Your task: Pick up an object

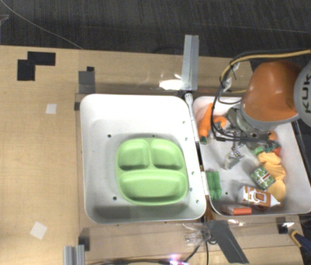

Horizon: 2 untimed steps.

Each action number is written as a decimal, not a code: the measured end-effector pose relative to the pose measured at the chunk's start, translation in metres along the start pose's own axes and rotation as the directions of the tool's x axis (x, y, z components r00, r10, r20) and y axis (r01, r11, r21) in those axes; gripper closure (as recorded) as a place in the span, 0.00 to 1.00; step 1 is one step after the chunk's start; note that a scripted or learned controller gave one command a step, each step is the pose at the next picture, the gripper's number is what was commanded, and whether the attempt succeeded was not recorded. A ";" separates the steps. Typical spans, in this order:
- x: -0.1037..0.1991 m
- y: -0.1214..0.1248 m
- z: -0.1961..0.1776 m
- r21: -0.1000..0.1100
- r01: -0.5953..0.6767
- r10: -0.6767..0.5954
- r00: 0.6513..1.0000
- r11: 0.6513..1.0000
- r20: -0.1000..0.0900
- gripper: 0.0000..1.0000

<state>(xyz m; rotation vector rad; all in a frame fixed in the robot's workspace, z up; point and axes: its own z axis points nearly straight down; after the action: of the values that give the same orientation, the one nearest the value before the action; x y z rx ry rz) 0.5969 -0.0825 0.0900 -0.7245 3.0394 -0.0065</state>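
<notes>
The arm (pixel 288 93) reached in from the right over the right-hand bin (pixel 304 200), its orange band and grey wrist hanging above the bin's upper half. Below the wrist the gripper (pixel 234 158) pointed down at the bin floor, a small metallic shape amid dark cables; whether it was open or closed could not be told from this slanted view, and nothing could be seen held by it. It hovered over a bare white patch of the bin, with objects lying around rather than under it. An orange carrot-like piece (pixel 205 121) lay up against the left wall near the top. A green elongated piece (pixel 214 184) lay along the left wall lower down. To the gripper's right sat a cluster: a yellow-orange lumpy item (pixel 271 163), a small green packet with a printed label (pixel 262 177) just below it, and another yellow piece (pixel 278 189) nearer the right wall. Near the bottom rim lay a brown and white carton (pixel 256 197), tilted, and beside it a thin red-orange stick (pixel 237 209). The left-hand bin (pixel 97 120) held a light green divided plate (pixel 152 170) with three compartments, resting flat near its middle.
</notes>
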 end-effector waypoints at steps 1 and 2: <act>0.021 -0.003 -0.001 -0.001 0.073 -0.073 0.997 0.997 0.000 0.00; 0.049 0.012 -0.002 0.002 -0.020 0.020 1.000 1.000 0.003 0.00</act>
<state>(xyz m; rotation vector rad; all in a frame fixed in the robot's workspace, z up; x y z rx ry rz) 0.5476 -0.0944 0.0911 -0.6938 3.0431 -0.0080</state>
